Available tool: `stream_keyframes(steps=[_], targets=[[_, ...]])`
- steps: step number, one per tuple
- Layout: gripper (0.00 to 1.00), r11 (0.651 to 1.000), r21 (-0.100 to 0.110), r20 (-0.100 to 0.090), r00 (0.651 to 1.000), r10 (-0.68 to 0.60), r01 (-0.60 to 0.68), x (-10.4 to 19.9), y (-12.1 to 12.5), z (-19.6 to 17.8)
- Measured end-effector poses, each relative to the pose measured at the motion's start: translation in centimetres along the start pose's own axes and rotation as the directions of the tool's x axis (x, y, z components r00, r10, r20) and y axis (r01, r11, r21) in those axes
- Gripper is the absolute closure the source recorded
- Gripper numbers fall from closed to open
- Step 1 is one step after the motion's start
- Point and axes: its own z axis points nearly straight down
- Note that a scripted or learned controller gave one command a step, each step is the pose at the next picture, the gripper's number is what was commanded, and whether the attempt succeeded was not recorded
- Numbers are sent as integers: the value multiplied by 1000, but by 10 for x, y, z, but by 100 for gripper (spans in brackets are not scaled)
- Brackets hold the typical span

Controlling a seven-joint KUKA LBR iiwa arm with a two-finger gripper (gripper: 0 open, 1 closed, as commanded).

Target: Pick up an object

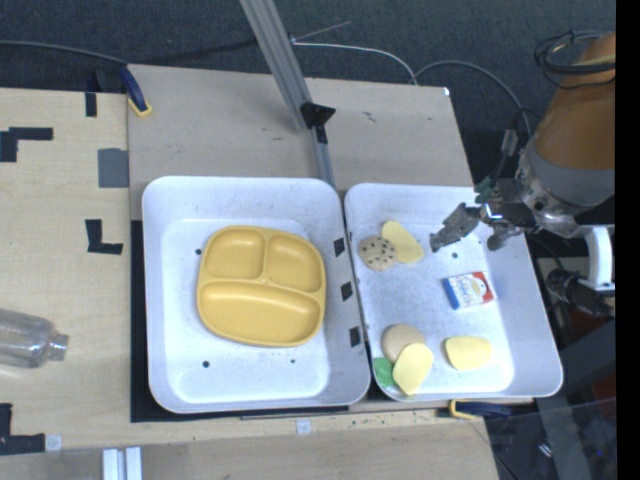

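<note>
Camera view is showing two white bins sitting side by side on the bench. The left bin [170, 298] is holding a yellow divided tray [262, 286], lying flat near its middle. The right bin [520, 358] is holding the loose items: a speckled cookie [377, 254] touching a pale yellow piece [402, 242] near the upper left, a small red, white and blue carton [468, 290] toward the right, a yellow lump [467, 352] below it, and a beige round [401, 339] overlapping a yellow piece [413, 367] and a green scrap [383, 372] at the lower left. The arm [575, 138] is reaching in from the right, and the gripper [470, 226] is hanging over the bin's upper right area, above the carton and apart from it. Whether the jaws are standing wide or narrow cannot be told. A clear bottle [28, 339] is lying on the bench well left of the bins.
</note>
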Motion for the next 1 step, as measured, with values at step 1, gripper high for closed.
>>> stream_keyframes(steps=[1], targets=[[100,1000,0,-1,1000,-2,2,1,0,-10]])
